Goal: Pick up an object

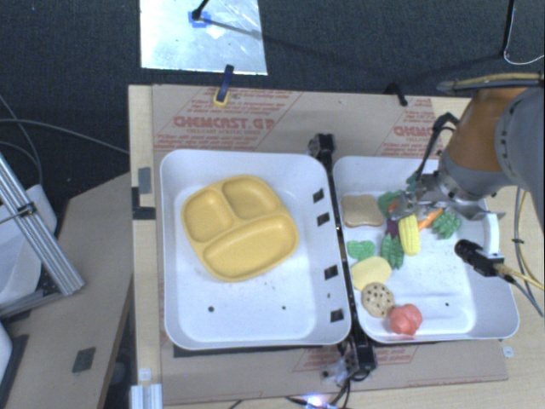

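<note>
With the hand (pixel 415 201) low over the crowded corn cob (pixel 409 233), its grip state cannot be told, and a neighbouring piece may be nudged.

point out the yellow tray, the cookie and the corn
yellow tray (pixel 241 227): camera view, ridge where its three compartments meet, left bin.
cookie (pixel 376 297): camera view, middle of its top face, right bin.
corn (pixel 410 233): camera view, mid-length of the cob, by the gripper.

We see our arm (pixel 515 143) as a thick grey cylinder ringed by an orange band (pixel 477 130), with a black cable looping beside a dark metal gripper (pixel 417 201).
</note>
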You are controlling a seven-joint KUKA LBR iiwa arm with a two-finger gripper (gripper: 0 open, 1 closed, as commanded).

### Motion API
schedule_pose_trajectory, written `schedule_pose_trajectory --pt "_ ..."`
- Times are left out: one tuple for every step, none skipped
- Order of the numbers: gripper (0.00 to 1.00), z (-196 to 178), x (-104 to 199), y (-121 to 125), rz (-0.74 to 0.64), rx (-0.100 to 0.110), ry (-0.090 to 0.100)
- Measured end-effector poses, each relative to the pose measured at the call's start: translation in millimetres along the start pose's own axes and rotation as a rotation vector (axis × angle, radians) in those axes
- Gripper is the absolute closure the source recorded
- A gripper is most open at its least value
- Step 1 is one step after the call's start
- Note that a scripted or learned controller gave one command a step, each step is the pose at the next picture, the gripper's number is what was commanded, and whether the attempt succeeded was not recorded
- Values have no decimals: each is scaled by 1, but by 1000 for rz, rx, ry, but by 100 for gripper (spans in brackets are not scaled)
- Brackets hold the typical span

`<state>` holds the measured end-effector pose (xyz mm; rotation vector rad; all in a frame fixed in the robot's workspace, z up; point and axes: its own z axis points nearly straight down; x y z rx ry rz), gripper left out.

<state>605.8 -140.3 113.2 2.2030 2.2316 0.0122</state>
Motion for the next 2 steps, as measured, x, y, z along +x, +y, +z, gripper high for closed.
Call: schedule_pose_trajectory --pt "100 26 49 39 4 -5 -7" --pt "100 -77 143 25 0 0 2"
